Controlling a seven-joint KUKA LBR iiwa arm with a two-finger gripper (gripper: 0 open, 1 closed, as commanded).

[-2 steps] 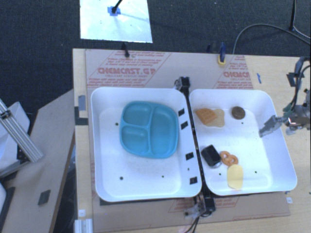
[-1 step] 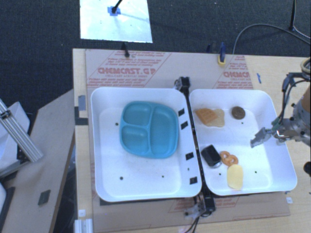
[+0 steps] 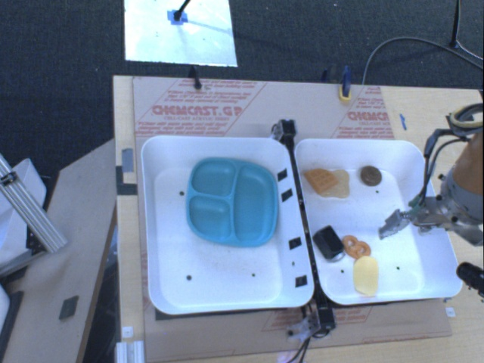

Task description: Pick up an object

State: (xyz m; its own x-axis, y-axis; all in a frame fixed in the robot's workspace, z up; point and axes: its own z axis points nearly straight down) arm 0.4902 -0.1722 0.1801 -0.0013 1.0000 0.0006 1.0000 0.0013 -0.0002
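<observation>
The right bin (image 3: 408, 157) holds several small objects. An orange waffle-like piece (image 3: 324, 181) and a round brown piece (image 3: 370, 175) lie near its far wall. A black block (image 3: 329, 243), an orange pretzel shape (image 3: 355, 246) and a pale yellow piece (image 3: 366, 275) lie near its front. My gripper (image 3: 390, 226) hangs low over the right half of this bin, to the right of the pretzel shape and apart from every object. Nothing shows in its grasp.
The left bin (image 3: 162, 278) carries a blue divided plate (image 3: 231, 202). A black divider strip (image 3: 296, 210) runs between the two bins. The grey arm (image 3: 461, 203) comes in over the right bin's right wall. Cables trail at the back right.
</observation>
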